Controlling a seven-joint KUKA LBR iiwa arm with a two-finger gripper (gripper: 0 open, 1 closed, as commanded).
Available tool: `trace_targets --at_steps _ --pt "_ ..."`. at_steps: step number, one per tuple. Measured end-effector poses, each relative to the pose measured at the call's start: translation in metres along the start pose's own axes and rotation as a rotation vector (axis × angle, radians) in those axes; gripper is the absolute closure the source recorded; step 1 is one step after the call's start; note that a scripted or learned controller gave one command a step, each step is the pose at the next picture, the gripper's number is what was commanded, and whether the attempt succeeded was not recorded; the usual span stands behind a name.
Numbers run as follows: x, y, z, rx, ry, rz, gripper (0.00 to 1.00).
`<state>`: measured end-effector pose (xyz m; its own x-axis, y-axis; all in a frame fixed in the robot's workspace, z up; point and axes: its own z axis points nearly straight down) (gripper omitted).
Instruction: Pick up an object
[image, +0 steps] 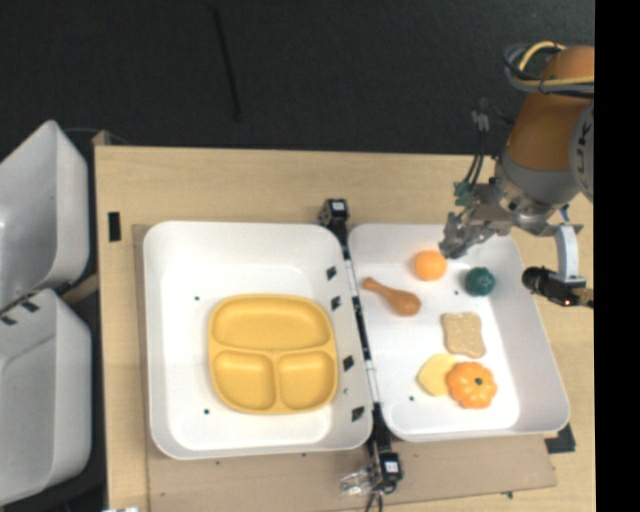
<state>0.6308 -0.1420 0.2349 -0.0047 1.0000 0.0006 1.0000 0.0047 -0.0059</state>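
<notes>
Jaws (452, 243), spread unreadable, hang over right bin (535, 390) at its 12 o'clock, just beside small orange ball (429, 265); green ball (480, 281) at 3 o'clock of it, drumstick (391, 295), toast (463, 334), pumpkin (471, 385) below; yellow divided plate (272, 352) in left bin (175, 330); tan bench (120, 330).

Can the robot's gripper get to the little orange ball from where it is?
Probably yes. The gripper hangs just right of the orange ball in the right bin, and nothing lies on top of the ball or between them.
</notes>
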Motion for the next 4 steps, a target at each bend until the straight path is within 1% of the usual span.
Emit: trace_targets --at_steps 1,2,3,4 --pt "0.049 -0.018 -0.007 -0.001 0.001 -0.002 1.00" --pt "0.100 -0.040 0.006 0.001 0.000 -0.001 1.00" --pt "0.145 -0.066 -0.005 -0.001 0.001 -0.002 1.00" --pt "0.182 -0.094 -0.004 0.001 0.000 -0.001 1.00"
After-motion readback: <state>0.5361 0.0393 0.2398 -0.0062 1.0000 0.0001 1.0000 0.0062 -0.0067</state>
